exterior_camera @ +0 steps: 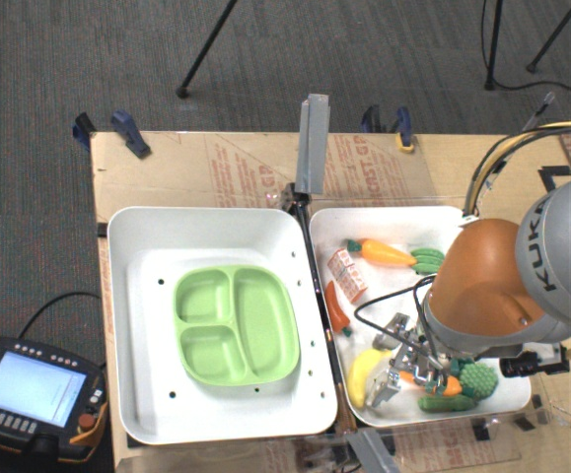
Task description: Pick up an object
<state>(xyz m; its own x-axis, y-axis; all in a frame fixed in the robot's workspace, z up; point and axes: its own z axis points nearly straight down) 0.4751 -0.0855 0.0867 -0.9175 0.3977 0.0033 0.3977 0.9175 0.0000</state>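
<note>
**Arm low over the toy-filled right bin**

While the grey arm (pixel 546 264) reaches in from three o'clock, its orange band (pixel 477 284) hangs over the right bin (pixel 403 215), and the hand (pixel 403 363) sits low at about six o'clock in that bin. Whether the hand is clenched or released cannot be told from this camera view; no toy shows plainly between its metal parts. A black cable (pixel 384 299) loops from the wrist across the middle of the bin.

Toys lie scattered in the right bin. A carrot with a green top (pixel 389 253) rests toward twelve o'clock. Just below it, at about ten o'clock, lies a small red-and-white carton (pixel 347 270), tilted. A red piece (pixel 337 310) lies along the bin's nine o'clock wall. A yellow banana-like toy (pixel 363 375) sits at seven o'clock, just beside the hand. At the hand's four o'clock are a small orange piece (pixel 447 386), a knobbly green toy (pixel 478 378) and a dark green piece (pixel 437 403), all crowded together close to the hand.

The left bin (pixel 127 264) holds a light green divided plate (pixel 236 325) with three compartments, lying flat near its centre. Both bins rest on the brown counter (pixel 196 170), side by side, with a grey post (pixel 313 141) standing between them at twelve o'clock. A teach pendant (pixel 34 392) lies on the floor at the view's seven o'clock.
</note>
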